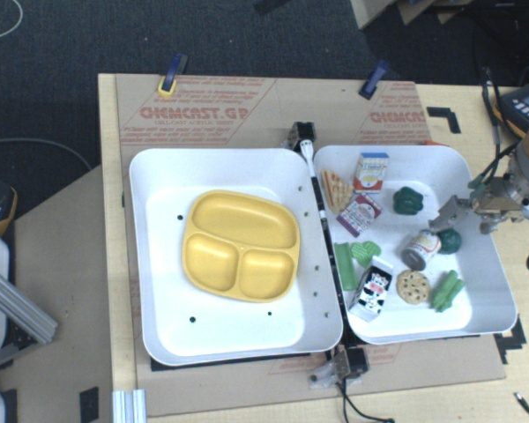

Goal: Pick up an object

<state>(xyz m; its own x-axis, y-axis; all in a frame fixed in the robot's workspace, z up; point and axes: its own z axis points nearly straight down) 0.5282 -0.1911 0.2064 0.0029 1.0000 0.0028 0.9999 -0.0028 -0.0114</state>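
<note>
From above, the gripper (pixel 454 211) hangs over the right bin (pixel 489 311), its fingers apart and gripping nothing. The silver can (pixel 420 248) lies tilted just down-left of it, touching a dark green toy (pixel 449 241), so a short reach should meet it.

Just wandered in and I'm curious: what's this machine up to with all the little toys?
A robot arm reaches in from the right, its gripper low over the right bin, beside a small can and a dark green item. Nothing is visibly lifted yet. The left bin holds a yellow divided tray.
</note>
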